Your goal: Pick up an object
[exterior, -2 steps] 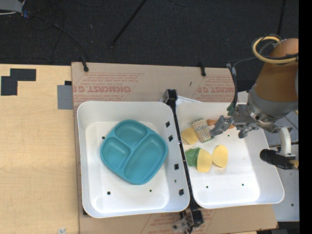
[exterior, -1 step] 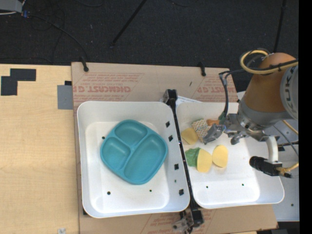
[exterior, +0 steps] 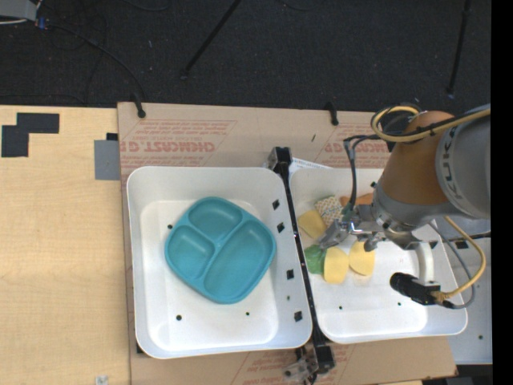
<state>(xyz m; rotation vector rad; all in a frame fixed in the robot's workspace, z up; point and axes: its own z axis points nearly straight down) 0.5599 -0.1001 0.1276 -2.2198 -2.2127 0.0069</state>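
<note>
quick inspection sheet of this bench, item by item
surface: two shallow white bins, left bin and right bin, on a cardboard sheet over a wooden bench
job's things: yellow pieces, a green piece and a speckled pale piece clustered in the right bin near the divider
clutter: teal sectioned plate in the left bin
grippers: gripper low over the cluster; grasp cannot be judged
cables: yellow and black cables looped at the wrist, more trailing by a black part
surroundings: dark floor with cables behind the bench
</note>
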